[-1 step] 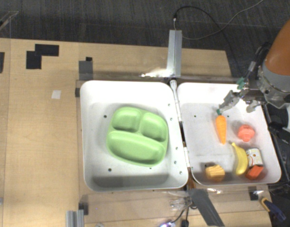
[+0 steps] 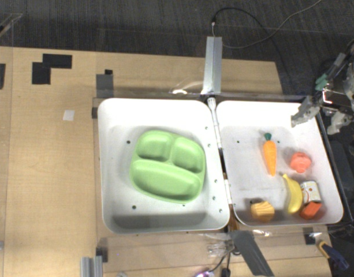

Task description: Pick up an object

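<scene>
Wooden bench (image 2: 44, 172), small labelled carton (image 2: 310, 191), print unreadable, beside banana (image 2: 292, 194)

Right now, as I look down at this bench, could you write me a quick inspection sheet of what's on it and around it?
Surface: wooden bench bearing two white bins side by side.
Job's things: right bin holds a carrot, pink piece, banana, yellow piece and a small box beside an orange-red piece.
Clutter: green divided plate in the left bin.
Grippers: gripper above the right bin's far right corner, nothing seen in it.
Cables: black cable on the dark floor.
Surroundings: black marks on the bench.
</scene>
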Controlling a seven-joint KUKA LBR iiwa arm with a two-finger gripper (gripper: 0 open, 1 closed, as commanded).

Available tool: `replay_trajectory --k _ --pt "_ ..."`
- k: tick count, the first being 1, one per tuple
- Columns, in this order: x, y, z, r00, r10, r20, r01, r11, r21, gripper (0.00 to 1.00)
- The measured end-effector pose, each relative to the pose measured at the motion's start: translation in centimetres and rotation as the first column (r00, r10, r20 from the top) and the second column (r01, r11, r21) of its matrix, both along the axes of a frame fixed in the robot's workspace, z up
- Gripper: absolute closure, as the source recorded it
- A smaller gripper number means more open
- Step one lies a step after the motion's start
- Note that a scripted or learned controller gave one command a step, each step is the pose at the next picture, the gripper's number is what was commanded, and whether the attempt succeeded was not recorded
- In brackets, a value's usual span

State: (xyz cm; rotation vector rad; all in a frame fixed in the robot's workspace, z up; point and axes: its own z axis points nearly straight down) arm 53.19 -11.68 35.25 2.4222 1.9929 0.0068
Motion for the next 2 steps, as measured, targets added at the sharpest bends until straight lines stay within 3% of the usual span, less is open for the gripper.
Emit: replay_trajectory --k 1,2 --pt "5.7 1.0 -11.9 0.988 -0.151 -0.004 0.151 0.988 0.001 0.0" --pt "0.6 -0.8 -6.0 0.939 -0.344 -0.002 0.344 0.939 0.002 0.0"
